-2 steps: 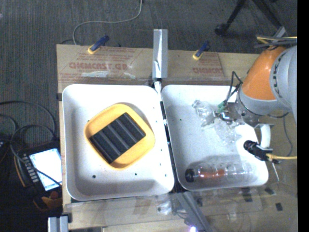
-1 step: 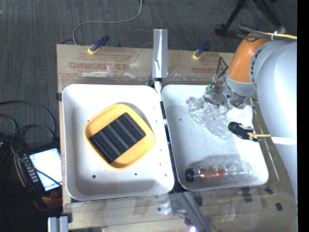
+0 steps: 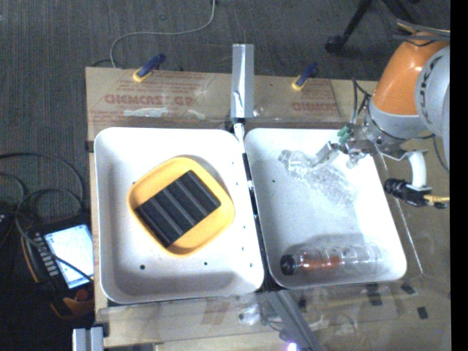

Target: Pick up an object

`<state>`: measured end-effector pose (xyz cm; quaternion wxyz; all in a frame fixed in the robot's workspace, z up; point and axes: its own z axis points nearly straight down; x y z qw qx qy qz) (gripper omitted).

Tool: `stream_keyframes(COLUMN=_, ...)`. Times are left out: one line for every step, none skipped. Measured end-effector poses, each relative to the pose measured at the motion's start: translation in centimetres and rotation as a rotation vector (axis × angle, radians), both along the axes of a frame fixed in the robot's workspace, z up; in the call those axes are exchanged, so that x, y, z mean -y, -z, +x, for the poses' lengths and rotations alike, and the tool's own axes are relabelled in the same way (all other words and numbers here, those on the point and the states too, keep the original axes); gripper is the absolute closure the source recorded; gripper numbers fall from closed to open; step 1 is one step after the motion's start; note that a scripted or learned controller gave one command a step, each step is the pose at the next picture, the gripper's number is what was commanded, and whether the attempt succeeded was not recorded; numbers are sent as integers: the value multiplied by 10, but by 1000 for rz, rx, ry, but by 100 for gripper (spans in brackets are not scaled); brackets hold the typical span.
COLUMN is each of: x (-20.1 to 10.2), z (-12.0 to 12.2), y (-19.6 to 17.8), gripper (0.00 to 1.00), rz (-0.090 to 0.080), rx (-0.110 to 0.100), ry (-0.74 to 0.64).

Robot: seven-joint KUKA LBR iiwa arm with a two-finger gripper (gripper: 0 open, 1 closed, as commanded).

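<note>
My gripper (image 3: 338,153) hangs over the far right part of the right bin (image 3: 387,225), below the arm's orange band. Its two fingers stand apart, so it is open, with nothing between them. Just left of and below it lies a crumpled clear plastic bottle (image 3: 322,174), its near end close to the left fingertip. A clear bottle with brown liquid (image 3: 329,259) lies on its side along the right bin's front wall. In the left bin (image 3: 117,152) rests a yellow rounded object with a black ribbed top (image 3: 181,205).
A metal post (image 3: 242,79) rises behind the seam between the two bins. Blue and yellow clamps (image 3: 148,66) hold the cardboard backing. A black cable plug (image 3: 398,189) hangs beside the right bin's right rim. A handheld device (image 3: 62,248) lies on the floor at left.
</note>
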<state>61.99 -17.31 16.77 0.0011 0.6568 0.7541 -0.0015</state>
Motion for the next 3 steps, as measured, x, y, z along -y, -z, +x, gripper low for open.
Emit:
stream_keyframes(x=-39, z=46, y=78, gripper=0, rz=-2, rx=10, ry=-99)
stream_keyframes(x=-69, z=30, y=77, gripper=0, rz=-3, rx=11, ry=-239)
stream_keyframes(x=-69, z=30, y=67, gripper=100, rz=-1, rx=12, ry=-238)
